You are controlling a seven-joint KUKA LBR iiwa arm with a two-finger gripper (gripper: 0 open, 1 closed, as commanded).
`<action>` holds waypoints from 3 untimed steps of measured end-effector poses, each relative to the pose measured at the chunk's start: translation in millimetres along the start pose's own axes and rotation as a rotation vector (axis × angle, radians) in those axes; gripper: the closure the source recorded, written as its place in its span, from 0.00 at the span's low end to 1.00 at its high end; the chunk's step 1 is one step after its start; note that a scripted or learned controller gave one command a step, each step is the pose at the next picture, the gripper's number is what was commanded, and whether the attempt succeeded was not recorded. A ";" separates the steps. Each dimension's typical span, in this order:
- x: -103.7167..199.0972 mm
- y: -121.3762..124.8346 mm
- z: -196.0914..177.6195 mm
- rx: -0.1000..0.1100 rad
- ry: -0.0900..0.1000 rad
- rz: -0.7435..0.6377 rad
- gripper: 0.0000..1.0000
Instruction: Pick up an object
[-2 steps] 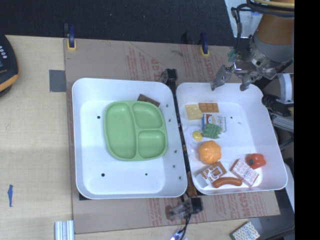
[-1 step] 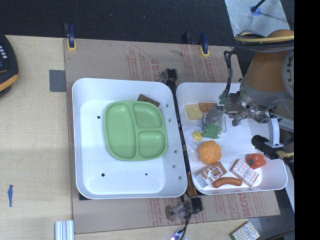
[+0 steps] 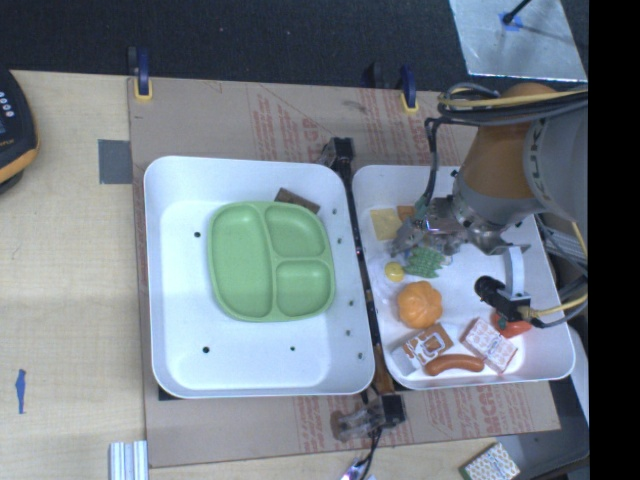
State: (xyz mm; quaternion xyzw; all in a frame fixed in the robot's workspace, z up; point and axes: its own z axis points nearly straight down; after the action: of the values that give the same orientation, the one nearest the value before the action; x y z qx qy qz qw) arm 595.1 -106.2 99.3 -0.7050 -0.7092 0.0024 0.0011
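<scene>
Camera view: arm enters from the right; the gripper (image 3: 428,230) is low over the far-left part of the right bin (image 3: 560,363), directly above a green leafy toy (image 3: 425,261). Whether the jaws are open or closed cannot be told; nothing is visibly held. Likely target is the green leafy toy, lying just near of the gripper, beside a small yellow piece (image 3: 394,270) and far of the orange pumpkin-like toy (image 3: 419,303). Judged light, stiff plastic, bumpy, not fragile; pinch across its narrow middle. The sausage (image 3: 455,364) looks smooth and may slip. Left bin (image 3: 180,358) holds a green divided plate (image 3: 270,260).
</scene>
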 end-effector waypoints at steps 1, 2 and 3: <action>-10.2 37.3 0.6 0.013 0.002 -0.004 0.00; -12.7 -5.5 1.9 -0.017 -0.004 0.000 0.00; 4.7 34.6 2.4 -0.011 -0.003 0.000 0.00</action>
State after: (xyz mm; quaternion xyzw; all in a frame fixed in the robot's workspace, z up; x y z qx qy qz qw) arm 629.6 -101.3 96.7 -0.7050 -0.7092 -0.0003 -0.0040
